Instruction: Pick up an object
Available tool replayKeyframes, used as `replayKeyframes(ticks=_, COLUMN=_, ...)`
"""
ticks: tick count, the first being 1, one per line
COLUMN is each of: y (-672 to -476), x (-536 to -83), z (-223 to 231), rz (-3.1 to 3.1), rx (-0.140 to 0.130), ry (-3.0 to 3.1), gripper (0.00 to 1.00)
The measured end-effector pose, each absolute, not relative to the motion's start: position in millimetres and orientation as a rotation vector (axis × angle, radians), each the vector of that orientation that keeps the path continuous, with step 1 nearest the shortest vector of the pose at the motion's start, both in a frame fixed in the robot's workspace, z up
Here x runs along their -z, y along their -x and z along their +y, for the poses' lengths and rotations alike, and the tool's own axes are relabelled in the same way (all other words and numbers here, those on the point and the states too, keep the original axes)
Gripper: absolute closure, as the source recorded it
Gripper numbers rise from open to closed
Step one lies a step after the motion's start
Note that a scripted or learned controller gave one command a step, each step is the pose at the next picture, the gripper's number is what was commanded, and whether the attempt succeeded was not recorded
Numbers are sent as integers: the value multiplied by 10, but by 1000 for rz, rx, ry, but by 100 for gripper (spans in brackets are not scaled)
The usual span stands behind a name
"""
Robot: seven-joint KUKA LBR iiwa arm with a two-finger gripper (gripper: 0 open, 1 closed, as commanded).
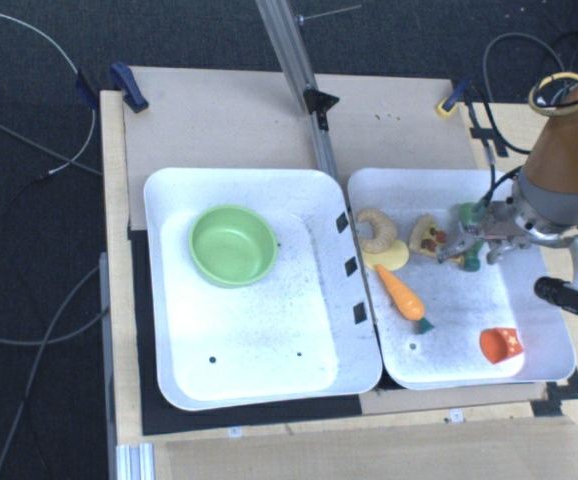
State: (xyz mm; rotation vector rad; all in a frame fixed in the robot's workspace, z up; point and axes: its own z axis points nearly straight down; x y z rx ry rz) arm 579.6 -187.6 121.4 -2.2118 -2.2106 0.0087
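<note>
My gripper (468, 245) is low in the right bin (539, 363), near its upper middle, with the arm coming in from the right. It hovers over a small cluster of toys: a pizza-slice piece (429, 238) just to its left, a green piece (467, 211) above it and a small teal piece (472, 262) beneath it. Whether any of them is held is hidden by the gripper body. Further left lie a tan ring-shaped pastry (378, 228) and a yellow piece (392, 258). An orange carrot (402, 294) lies diagonally below them. An orange cup (500, 344) rests on its side near the bin's front right.
The left bin (259, 358) holds a green bowl (233, 245) in its upper left part. A metal pole (287, 38) slants down between the two bins. Black clips (350, 265) mark the divide. Cables run behind the arm at the upper right.
</note>
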Motion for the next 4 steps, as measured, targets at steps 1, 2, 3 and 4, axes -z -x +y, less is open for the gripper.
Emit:
replayKeyframes(ticks=1, y=-5832, x=-1397, z=-1881, rz=-2219, rx=4, ry=2220, gripper=100)
replayKeyframes(ticks=2, y=-5848, x=-1856, z=-1876, rz=-2227, rx=8, ry=2225, gripper=100)
replayKeyframes(ticks=3, y=-5851, x=-2532, z=-1829, rz=-2229, rx=11, ry=2225, gripper=100)
replayKeyframes(ticks=4, y=-5864, x=-2793, z=-1826, rz=-2228, rx=7, ry=2223, gripper=100)
